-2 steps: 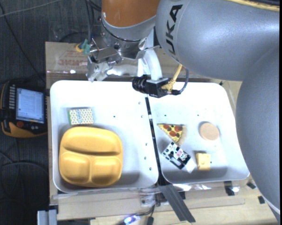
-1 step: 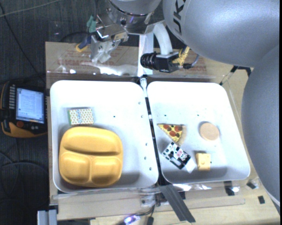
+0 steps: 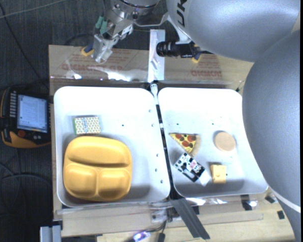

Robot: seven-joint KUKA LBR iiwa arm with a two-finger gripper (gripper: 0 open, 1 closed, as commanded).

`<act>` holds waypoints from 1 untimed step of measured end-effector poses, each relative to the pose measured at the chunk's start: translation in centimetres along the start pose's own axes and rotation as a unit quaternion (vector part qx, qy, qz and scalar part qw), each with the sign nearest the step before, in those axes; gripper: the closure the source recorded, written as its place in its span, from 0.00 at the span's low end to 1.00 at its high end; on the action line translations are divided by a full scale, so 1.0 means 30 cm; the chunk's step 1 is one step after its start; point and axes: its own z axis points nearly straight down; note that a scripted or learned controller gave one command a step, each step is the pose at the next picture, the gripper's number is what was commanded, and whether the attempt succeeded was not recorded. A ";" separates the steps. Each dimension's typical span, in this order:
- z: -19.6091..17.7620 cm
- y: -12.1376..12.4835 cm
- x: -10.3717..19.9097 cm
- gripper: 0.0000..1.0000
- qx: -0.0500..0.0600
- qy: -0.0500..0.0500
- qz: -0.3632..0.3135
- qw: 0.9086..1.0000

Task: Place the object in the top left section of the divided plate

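The grey arm (image 3: 242, 34) is seen taking up most of the right side, reaching toward the far edge. Two white bins sit side by side: the left bin (image 3: 136, 110) and the right bin (image 3: 227, 100). A yellow divided plate (image 3: 97, 168) is parked in the left bin's near-left corner, with a small green patterned block (image 3: 87, 125) just beyond its far edge. In the right bin, a round wooden disc (image 3: 225, 141), a pizza slice (image 3: 184, 141), a black-and-white patterned piece (image 3: 188, 167) and a yellow cube (image 3: 219, 173) are scattered. The gripper (image 3: 105, 47) is held past the left bin's far rim, nothing visibly gripped; how wide it's opened can't be told.
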 end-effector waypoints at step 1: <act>0.000 0.000 0.000 0.00 0.000 0.000 0.000 1.000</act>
